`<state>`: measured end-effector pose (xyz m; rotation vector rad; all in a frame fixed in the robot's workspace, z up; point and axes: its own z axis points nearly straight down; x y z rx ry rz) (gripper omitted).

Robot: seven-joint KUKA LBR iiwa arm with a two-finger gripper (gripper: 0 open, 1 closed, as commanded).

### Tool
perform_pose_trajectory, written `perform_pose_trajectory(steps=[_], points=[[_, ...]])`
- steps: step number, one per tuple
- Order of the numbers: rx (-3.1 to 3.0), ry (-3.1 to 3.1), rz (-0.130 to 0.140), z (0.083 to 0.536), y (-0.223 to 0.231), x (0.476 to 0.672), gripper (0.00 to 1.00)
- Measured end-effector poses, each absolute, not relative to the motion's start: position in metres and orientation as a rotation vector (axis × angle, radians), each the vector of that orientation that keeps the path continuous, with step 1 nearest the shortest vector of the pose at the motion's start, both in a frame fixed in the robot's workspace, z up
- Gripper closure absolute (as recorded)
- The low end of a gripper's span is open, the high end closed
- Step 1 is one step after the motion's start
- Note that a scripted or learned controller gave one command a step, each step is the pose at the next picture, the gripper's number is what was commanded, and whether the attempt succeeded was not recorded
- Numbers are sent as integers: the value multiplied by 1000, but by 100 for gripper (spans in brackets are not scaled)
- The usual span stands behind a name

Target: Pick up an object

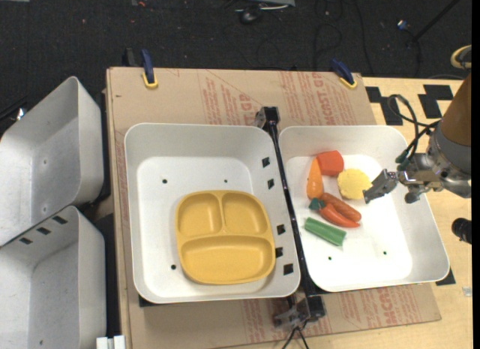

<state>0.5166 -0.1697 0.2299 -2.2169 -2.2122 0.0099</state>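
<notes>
The right bin (397, 254) holds several toy foods in its left half: a red block (329, 163), an orange carrot (315, 181), a yellow lumpy piece (352, 184), a red-orange pepper (340, 210) and a green piece (325, 231). My gripper (379, 187) reaches in from the right and hangs just right of the yellow piece, its dark fingers pointing left toward it. Nothing shows between them.
The left bin (150, 160) holds a yellow divided plate (223, 236). Spare white bins (45, 190) stand off the bench to the left. Blue clamps (148, 66) hold the cardboard base at the back. The right bin's right half is bare floor.
</notes>
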Motion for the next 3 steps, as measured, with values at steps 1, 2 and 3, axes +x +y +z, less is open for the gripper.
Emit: perform_pose_trajectory(steps=[1,2,3], points=[[-2220,-2222,1,235,-169,519,0],[-2219,-2219,3,188,-161,523,0],[-2220,-2218,3,145,-159,521,0]])
